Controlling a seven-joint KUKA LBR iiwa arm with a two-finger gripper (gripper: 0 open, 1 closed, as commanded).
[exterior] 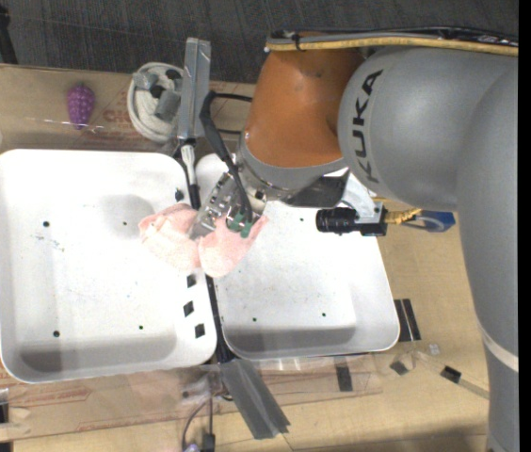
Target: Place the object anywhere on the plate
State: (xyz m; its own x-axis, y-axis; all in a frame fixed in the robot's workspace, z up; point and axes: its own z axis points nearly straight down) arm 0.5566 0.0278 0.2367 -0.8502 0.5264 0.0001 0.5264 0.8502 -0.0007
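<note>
Gripper (217, 213) over pink cloth (200, 238) straddling 2 bins' (21, 252) shared rims

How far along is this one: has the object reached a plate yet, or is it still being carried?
Done: nothing I can confirm. In hand: the hand sits over a pink cloth-like object that straddles the seam between the left bin and right bin; whether it is gripped is unclear. Left: I cannot make out a plate, so placement is not yet done.
</note>
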